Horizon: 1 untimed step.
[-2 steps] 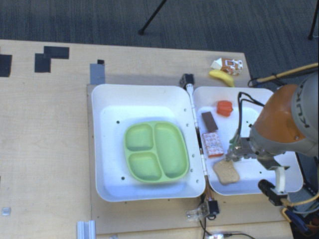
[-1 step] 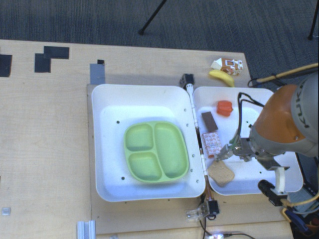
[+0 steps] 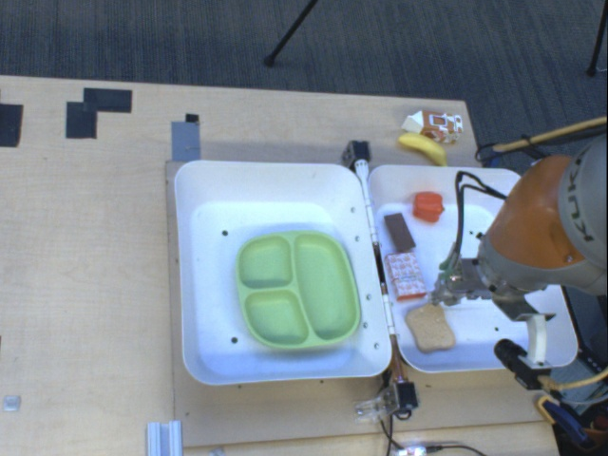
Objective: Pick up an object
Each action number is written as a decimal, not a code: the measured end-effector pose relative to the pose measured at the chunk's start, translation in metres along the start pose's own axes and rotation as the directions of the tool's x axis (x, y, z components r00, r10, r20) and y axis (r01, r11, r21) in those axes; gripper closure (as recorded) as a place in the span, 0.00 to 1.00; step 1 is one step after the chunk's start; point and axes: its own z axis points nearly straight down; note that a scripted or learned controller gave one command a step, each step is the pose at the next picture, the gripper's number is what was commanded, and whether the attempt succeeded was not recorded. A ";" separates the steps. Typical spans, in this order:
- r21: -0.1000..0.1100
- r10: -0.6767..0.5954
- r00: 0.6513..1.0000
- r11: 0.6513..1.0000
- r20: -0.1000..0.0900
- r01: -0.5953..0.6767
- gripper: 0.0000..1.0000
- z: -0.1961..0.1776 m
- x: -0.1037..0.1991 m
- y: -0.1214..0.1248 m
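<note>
Basically wood bench (image 3: 85, 255) w/ two white bins (image 3: 199, 283), dark carpet (image 3: 190, 17) behind; claw (image 3: 446, 288) state unclear.

bench (image 3: 85, 283) | left bin (image 3: 204, 198) | right bin (image 3: 494, 335) | banana (image 3: 422, 146) | small carton (image 3: 439, 123)

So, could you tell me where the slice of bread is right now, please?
The slice of bread lies in the right bin, near its front-left corner, just below the pink-patterned packet and beside the end effector.
</note>
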 end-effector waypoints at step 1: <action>0.000 0.000 1.000 1.000 0.000 0.000 0.00 0.000 0.000 0.000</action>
